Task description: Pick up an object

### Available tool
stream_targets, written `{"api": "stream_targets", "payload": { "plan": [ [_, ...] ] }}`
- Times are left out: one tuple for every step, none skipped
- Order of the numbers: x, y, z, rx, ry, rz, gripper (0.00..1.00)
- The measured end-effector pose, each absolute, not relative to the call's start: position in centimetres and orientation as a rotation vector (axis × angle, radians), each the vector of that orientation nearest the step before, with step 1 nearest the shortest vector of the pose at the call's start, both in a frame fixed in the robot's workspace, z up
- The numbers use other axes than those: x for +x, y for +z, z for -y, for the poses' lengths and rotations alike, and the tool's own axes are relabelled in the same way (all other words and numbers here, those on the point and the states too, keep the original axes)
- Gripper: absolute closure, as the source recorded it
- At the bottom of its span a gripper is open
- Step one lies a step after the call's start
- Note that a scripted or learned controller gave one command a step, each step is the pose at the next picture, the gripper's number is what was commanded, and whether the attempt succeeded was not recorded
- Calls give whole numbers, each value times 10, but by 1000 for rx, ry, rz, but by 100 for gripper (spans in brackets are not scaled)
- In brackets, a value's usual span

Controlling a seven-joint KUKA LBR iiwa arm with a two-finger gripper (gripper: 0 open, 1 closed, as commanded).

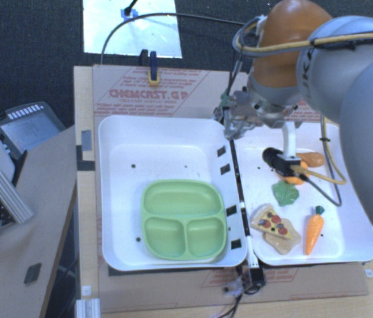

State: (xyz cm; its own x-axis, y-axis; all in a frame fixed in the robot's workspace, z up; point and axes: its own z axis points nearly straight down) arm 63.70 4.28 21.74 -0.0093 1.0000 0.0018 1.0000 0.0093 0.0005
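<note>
My gripper [231,126] hangs over the back of the divider between the two bins, below the orange band of the arm. The right bin [345,244] holds a pizza slice toy [275,227] near the front. An orange carrot [313,230] lies just right of the slice, and a green leafy piece [284,193] lies behind it. An orange oval toy [312,158] sits further back. All of these lie to the right of the gripper and nearer the front, and nothing shows at the gripper's tip.
A green divided plate [183,218] lies at the front of the left bin [116,177]. The grey arm covers the right bin's back right corner. A blue and yellow clamp [152,68] stands on the cardboard behind the bins.
</note>
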Motion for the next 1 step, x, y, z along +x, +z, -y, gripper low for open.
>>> {"api": "stream_targets", "payload": {
  "plan": [
    [625, 221, -85, -2210, -3, 2231, 100]
  ]
}}
